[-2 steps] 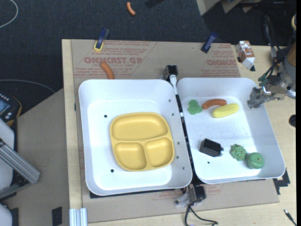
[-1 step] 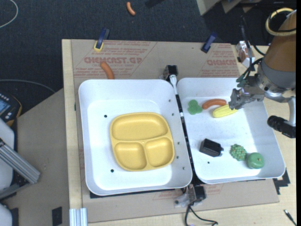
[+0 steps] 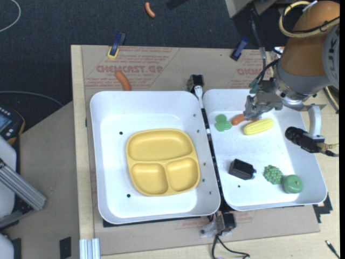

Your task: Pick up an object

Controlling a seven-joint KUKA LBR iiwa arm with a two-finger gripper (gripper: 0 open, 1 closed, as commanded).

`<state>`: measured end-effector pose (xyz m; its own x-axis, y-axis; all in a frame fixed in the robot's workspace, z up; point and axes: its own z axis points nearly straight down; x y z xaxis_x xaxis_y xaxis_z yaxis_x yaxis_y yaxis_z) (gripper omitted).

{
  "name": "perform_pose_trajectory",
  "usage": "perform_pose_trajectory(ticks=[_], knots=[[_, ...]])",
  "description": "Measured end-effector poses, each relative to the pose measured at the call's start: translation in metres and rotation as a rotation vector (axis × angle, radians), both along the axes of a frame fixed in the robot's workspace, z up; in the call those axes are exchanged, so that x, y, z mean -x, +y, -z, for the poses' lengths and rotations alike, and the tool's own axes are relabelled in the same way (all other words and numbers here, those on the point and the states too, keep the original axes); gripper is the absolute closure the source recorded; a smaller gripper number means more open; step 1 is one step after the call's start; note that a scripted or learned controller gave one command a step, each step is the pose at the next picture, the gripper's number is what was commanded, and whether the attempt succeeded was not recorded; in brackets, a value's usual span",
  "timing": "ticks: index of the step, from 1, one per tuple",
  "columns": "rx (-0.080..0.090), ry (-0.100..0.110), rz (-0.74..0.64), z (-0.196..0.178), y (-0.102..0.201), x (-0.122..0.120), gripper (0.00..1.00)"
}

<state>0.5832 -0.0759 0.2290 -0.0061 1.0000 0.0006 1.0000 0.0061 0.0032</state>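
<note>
Yellow corn cob (image 3: pixel 258 126), bumpy, lying slantwise in the right bin (image 3: pixel 312 190), gripper (image 3: pixel 253 111) just above its left end, finger spread impossible to tell, orange carrot piece (image 3: pixel 237 120) left of the corn, green toy (image 3: pixel 222 123) further left.

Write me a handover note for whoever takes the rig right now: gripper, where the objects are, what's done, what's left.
Gripper: low over the far part of the right bin, right above the orange piece and the yellow corn. Can't tell whether it has hold of anything.
Right bin also holds: green broccoli-like piece beside the orange piece, black block mid-bin, bumpy green piece and green apple at the near right.
Left bin: yellow divided tray.
Done: arm is at the objects.
Left: nothing visibly lifted; the pick is not yet confirmed.
</note>
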Motion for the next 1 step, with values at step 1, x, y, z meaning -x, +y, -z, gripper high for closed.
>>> perform_pose_trajectory(ticks=[1], knots=[[-0.001, 0.005, 0.000, 0.0110, 0.0583, -0.0065, 1.00]])
